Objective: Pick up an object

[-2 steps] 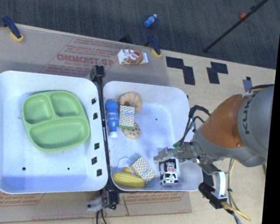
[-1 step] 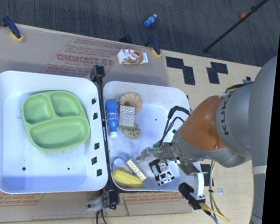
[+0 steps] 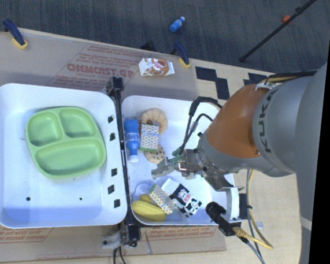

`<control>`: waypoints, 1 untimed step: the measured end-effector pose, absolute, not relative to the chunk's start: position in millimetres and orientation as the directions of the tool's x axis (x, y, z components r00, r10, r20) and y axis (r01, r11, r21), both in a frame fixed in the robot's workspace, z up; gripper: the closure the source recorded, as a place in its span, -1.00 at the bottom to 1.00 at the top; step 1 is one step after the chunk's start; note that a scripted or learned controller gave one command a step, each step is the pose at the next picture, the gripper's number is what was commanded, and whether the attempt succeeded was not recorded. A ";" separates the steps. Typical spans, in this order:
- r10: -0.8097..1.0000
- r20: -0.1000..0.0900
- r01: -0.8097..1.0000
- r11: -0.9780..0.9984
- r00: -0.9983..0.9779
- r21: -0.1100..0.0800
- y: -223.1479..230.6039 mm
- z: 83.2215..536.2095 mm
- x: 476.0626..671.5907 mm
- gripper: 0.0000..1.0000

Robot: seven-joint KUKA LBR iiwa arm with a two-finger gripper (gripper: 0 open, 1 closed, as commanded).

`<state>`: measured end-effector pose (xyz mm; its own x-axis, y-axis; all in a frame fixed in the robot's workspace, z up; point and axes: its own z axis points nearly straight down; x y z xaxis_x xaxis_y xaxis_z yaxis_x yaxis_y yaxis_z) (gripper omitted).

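Even bright overhead light; soft shadows inside white bins; slight blur, low resolution.

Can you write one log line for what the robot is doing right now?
arm: over right bin | end effector: above floor near bottle | holding: unclear | green tray: left bin

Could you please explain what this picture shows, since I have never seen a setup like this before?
It is a single photo from a camera fixed above a workbench, looking down at a slant. The large grey and orange shape on the right is a robot arm; its two-finger gripper hangs over the right bin. I see nothing between its fingers, and whether they are open or shut is unclear.

Two shallow white bins sit side by side. The left bin holds a green divided plate. The right bin holds small items: a blue bottle, a doughnut-like ring, a patterned packet, a yellow banana and a black-and-white toy. The arm is meant to pick one up.
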<state>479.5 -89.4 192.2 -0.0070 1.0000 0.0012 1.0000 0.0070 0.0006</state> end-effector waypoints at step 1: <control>1.000 0.000 1.000 0.003 -0.003 -0.002 -200.5 91.6 476.1 -1.00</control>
<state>476.1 -200.5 91.6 -0.0033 1.0000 -0.0002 1.0000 0.0033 -0.0015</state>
